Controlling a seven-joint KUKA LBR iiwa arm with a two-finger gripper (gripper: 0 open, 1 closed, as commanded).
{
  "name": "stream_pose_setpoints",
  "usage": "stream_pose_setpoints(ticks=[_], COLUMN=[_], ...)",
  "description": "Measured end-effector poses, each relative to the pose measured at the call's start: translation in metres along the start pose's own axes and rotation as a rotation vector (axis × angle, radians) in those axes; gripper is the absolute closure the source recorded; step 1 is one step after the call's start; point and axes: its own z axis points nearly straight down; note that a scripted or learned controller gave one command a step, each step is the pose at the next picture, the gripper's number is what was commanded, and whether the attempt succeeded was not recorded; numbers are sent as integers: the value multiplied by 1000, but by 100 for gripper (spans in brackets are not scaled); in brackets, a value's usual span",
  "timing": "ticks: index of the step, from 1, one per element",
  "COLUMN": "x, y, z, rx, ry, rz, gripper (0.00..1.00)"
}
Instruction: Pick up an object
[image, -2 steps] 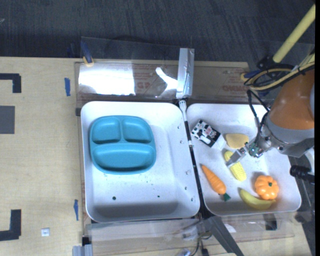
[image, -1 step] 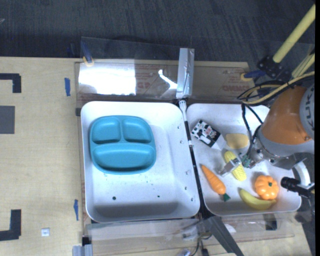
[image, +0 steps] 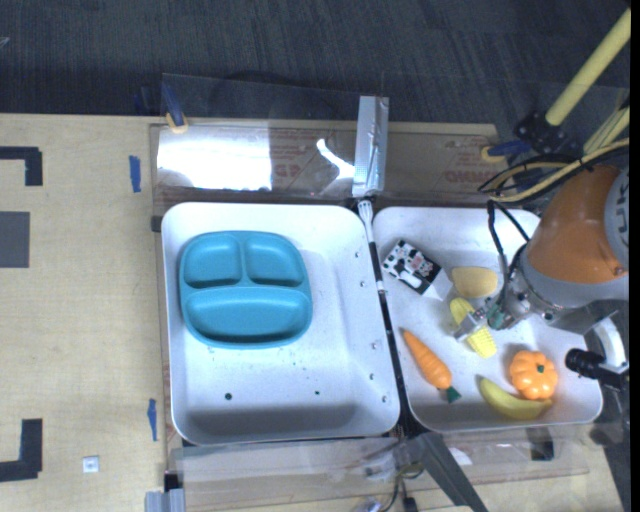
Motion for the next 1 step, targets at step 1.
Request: stream_pose_setpoints(ticks=[1], x=[43], y=[11], z=[-104], rx=[5], ry=[5], rz=[25], gripper=[100])
